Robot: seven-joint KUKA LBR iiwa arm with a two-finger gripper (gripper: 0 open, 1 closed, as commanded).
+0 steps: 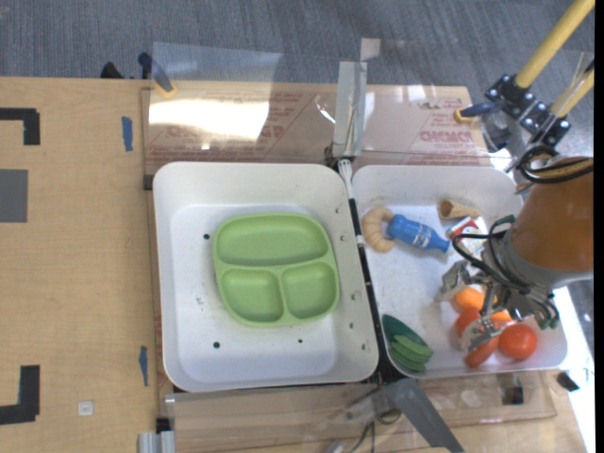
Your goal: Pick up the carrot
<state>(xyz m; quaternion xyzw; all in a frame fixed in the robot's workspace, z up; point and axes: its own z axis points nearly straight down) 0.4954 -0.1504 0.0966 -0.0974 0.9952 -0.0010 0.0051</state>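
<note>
- Orange carrot (478,345) lies at the near right of the right bin (415,281), among a tomato (518,341) and an orange (468,299)
- The pincer (488,317) sits low over that cluster, just above the carrot; whether it is spread or pinching I cannot tell
- A green divided plate (276,268) rests in the left bin (179,253)

Green tray (275,268), blue bottle (416,233), white bins (179,253).
</note>
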